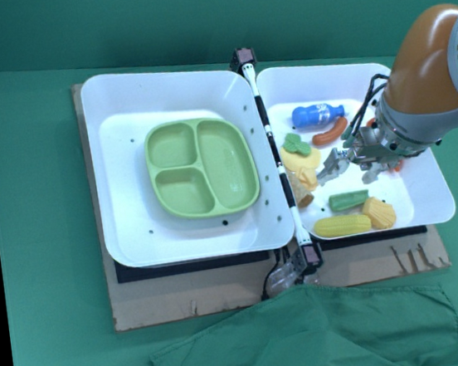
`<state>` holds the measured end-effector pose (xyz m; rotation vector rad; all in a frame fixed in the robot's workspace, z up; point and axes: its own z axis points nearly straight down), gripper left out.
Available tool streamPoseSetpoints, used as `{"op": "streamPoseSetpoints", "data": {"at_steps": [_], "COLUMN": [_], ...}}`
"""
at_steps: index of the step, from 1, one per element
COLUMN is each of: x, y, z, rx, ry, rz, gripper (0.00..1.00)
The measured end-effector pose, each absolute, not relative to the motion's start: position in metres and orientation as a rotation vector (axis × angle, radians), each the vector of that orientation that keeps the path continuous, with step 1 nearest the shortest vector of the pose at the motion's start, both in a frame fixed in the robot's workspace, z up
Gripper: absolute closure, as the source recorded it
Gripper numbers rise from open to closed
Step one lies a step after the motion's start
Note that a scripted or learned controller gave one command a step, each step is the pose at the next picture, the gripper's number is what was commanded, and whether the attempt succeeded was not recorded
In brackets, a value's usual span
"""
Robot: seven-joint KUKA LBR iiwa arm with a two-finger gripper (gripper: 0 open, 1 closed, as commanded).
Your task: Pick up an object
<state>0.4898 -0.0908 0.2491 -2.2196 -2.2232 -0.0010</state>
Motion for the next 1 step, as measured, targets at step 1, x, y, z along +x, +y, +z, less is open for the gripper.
{"op": "streamPoseSetpoints", "data": {"at_steps": [1], "x": [0.5471], "y": [-0.0916], "z": [0.2820], "rx": [-2.229], "ry": [-2.228], "rz": [-0.009], "gripper": [0.00]}}
